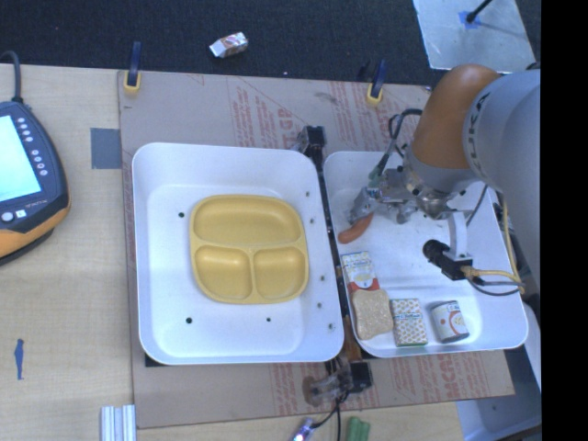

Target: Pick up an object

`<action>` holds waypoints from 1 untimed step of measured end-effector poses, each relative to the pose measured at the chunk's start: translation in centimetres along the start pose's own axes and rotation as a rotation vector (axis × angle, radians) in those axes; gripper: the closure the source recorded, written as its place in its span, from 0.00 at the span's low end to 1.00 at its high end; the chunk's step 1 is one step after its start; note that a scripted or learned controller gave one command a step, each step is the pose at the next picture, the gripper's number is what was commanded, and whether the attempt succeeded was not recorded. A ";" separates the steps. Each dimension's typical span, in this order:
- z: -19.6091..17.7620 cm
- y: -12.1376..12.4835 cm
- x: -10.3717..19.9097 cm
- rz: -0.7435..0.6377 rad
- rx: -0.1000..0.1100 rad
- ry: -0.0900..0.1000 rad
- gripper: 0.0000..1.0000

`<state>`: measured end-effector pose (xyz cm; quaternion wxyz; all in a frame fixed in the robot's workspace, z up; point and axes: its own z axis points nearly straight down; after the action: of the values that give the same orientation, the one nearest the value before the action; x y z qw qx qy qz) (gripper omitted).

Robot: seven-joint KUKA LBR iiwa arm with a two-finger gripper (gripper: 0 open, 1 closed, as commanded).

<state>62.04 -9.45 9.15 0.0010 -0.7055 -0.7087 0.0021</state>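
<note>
- Sausage-shaped orange piece [353, 232], probably a toy hot dog or carrot, lies tilted in the right bin [514, 333] near its left wall, and it is the item closest to the end effector [378, 196], so you can treat it as the likely target.
- You should expect it to be light and fairly stiff, probably smooth plastic; a rounded, slick body like that may roll or squirt out of a pinch. Take it across its narrow width near the middle, with the fingers square to its long axis.
- Your end effector sits low in the upper left of the right bin, just above and beside the upper end of that piece. The metal parts blur together there, so you cannot tell how wide it stands or whether anything is in it.
- Other choices lie along the bin's front: a small printed packet [358, 268], a tan speckled block [372, 312], a small green-patterned box [408, 322] and a little can [448, 321] on its side. The flat ones look light but give you little height to grip; the can would probably roll.
- Left bin [156, 246] holds a yellow divided tray [248, 246], wide and shallow, and awkward for two fingers except at its rim.
- Both bins rest on brown cardboard over the surface [64, 320].
</note>
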 end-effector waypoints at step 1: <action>0.0 1.8 -0.1 0.001 -0.002 0.001 0.00</action>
<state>63.80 -9.55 9.17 0.0008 -0.7057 -0.7085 0.0013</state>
